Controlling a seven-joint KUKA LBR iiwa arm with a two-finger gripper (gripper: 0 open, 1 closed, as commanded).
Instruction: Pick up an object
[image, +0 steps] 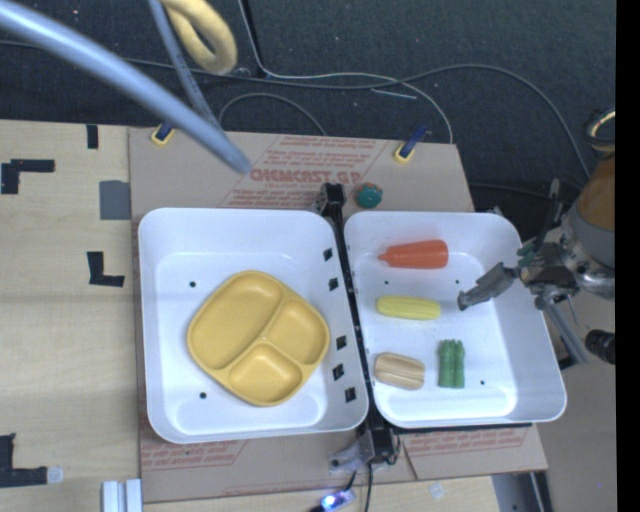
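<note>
Corn (408, 308) — a yellow toy cob — is the piece nearest the gripper (472, 295) and, in my judgement, the likeliest target. It lies in the middle of the right bin (530, 395), long axis roughly left to right across the view, its right end just beside the visible finger tip. The arm enters from the right, over the bin's right rim, with the grey finger slanting down and to the left toward that end of the cob. Whether the fingers stand apart or together cannot be told from this angle; nothing is visibly between them. A straight descent would meet the cob end-on, so the tool probably needs to shift left to centre over it, closing across the short width. Other candidates — carrot (414, 255) above, bread roll (399, 371) and green asparagus bundle (452, 364) below — lie farther off.
</note>
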